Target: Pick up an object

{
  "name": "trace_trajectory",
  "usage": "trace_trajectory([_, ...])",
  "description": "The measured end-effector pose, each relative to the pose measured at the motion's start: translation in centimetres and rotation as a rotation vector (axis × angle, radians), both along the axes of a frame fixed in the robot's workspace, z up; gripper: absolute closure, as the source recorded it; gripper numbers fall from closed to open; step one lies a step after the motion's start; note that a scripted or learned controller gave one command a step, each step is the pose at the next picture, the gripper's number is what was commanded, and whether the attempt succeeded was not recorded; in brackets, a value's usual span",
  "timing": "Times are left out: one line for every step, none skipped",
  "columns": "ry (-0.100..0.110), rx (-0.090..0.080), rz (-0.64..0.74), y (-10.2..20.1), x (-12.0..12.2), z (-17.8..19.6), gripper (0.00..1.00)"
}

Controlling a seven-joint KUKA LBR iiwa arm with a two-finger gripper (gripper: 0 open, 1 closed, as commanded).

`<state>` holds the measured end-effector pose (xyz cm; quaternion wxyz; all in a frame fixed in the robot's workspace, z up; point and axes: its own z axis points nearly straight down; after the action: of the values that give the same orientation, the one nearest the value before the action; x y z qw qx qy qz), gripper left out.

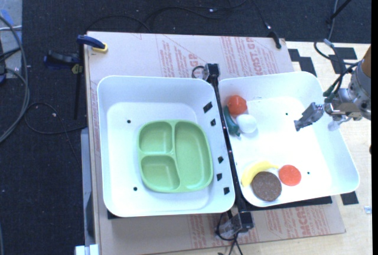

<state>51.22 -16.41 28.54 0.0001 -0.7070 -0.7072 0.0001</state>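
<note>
Inside the right bin (pixel 331 147), several small objects lie in two loose groups. Near its left wall, toward the far corner, an orange ball (pixel 237 104) sits touching a white ball (pixel 246 124), with a teal piece (pixel 230 121) just beside them against the wall. Along the near edge, a brown disc (pixel 267 186) lies close to the rim, a yellow banana (pixel 255 170) curves just behind and to its left, touching it, and an orange-red disc (pixel 290 175) rests just to the disc's right. The gripper (pixel 308 115) hangs over the right half of this bin, near the right wall and well apart from both groups; nothing shows between its fingers, and whether they are spread or closed cannot be told at this angle. The grey arm (pixel 352 94) reaches in from the right edge over the bin's rim. In the left bin (pixel 112 130), a green divided tray (pixel 175 156) with three compartments lies near the middle. Both bins rest side by side on a cardboard sheet (pixel 177 53), with black clips along the seam between them. A blue clamp (pixel 91 43) sits at the sheet's far left corner, and black cables trail over the dark floor beyond.
</note>
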Motion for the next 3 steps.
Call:
trace_trajectory([0.000, 0.000, 0.000, 0.0, 0.0, 1.0, 1.00])
trace_trajectory([0.000, 0.000, 0.000, 0.0, 0.0, 1.0, 0.00])
trace_trajectory([0.000, 0.000, 0.000, 0.0, 0.0, 2.0, 1.00])
